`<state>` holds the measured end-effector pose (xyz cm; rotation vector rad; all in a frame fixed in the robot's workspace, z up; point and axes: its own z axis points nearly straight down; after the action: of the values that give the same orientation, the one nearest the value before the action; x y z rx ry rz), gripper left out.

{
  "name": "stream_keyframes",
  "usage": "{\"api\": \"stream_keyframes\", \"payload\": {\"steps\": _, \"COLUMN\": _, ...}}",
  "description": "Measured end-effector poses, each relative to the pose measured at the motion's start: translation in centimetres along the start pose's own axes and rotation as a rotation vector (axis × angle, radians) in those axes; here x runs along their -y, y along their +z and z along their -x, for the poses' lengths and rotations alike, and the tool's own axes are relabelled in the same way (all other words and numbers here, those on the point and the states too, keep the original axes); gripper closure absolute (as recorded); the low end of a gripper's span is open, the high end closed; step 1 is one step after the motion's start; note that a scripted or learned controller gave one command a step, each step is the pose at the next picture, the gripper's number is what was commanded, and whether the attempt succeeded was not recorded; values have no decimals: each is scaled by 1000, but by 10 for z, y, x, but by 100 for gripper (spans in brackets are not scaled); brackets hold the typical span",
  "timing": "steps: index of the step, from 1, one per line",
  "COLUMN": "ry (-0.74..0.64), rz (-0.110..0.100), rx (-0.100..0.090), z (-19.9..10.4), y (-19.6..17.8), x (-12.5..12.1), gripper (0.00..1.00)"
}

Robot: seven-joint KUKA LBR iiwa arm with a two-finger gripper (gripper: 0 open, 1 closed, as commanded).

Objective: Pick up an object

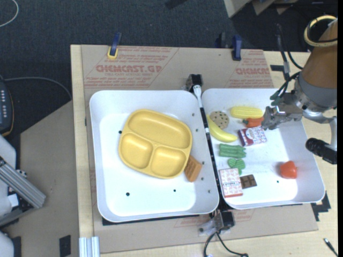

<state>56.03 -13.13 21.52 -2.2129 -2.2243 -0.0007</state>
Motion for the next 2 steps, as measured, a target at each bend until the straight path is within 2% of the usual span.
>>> {"api": "stream_keyframes", "payload": {"steps": 1, "ry": -1, "rz": 2, "rx": 0, "z": -53, "y": -19, "x": 18, "gripper": 100}}
{"api": "stream_keyframes", "payload": {"steps": 2, "ry": 4, "rz": 1, "rx": 2, "z": -48, "y": -17, "x": 22, "gripper": 100}}
